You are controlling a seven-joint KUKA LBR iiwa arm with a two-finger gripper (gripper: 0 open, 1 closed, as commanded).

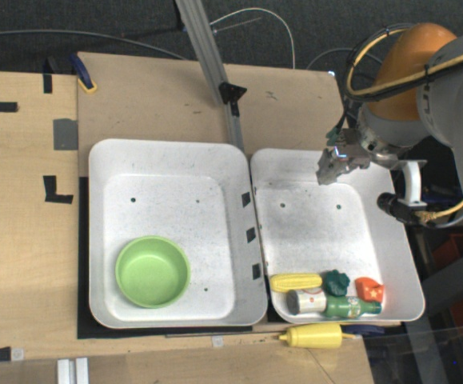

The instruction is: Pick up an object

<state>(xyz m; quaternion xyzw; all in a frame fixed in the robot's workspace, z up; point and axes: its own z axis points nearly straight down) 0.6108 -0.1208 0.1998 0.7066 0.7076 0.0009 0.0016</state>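
Objects for picking lay clustered in the near end of the right bin (391,238), and I used that bin as my reference for everything else. Against its near wall sat a yellow corn cob (296,282), with a white can (306,302) just below it, a dark green piece (336,281) beside the cob, a green bottle (351,306) lying on its side next to the can, and an orange-red piece (369,290) toward the bin's outer corner. They were packed close, several touching. A yellow mustard bottle (313,336) lay outside the bin, just past its near rim on the bench. On the bin's other side stood the left bin (167,158), holding a green bowl (153,271) in its near corner.

My claw (333,166) hung over the far end of the right bin, near its far rim and well apart from the cluster. Whether it was open or closed I could not tell; nothing showed between its tips, so I counted myself as carrying nothing.

I judged this the approach step, with no grasp begun. The next move called for travelling toward the bin's near end, choosing a piece at the cluster's edge, perhaps the orange-red one or the cob, and descending squarely so neighbours and the wall would not block me.
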